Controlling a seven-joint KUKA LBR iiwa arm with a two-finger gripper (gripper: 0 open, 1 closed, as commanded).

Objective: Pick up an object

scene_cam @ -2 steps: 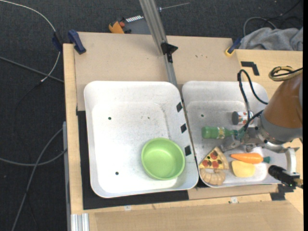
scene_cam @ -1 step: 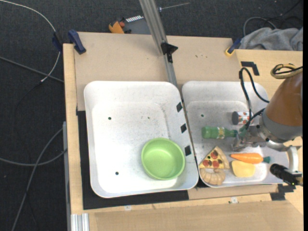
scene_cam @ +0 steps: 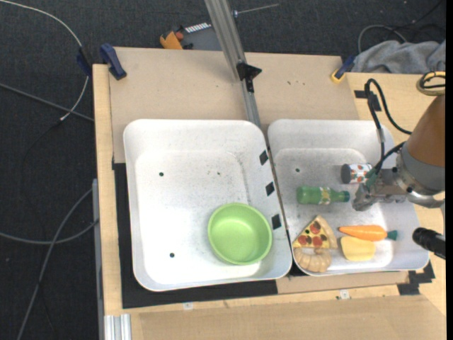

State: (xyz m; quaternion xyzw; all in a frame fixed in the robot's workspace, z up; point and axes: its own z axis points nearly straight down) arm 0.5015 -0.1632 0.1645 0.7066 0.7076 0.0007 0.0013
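Note:
The right bin (scene_cam: 311, 134) holds a green bottle (scene_cam: 320, 195) lying on its side, a pizza slice (scene_cam: 316, 243), an orange carrot (scene_cam: 363, 232), a yellow block (scene_cam: 358, 249) and a small can (scene_cam: 356, 172). My gripper (scene_cam: 366, 194) hangs low in this bin, just right of the bottle's cap and below the can. Nothing shows between its fingers. A green bowl (scene_cam: 240, 233) sits in the left bin (scene_cam: 177, 154) near its front right corner.
A metal pole (scene_cam: 226, 30) slants down from the top to the divide between the bins. Blue clamps (scene_cam: 112, 61) sit at the board's back corners. Cables (scene_cam: 379, 112) run along the right side near the arm.

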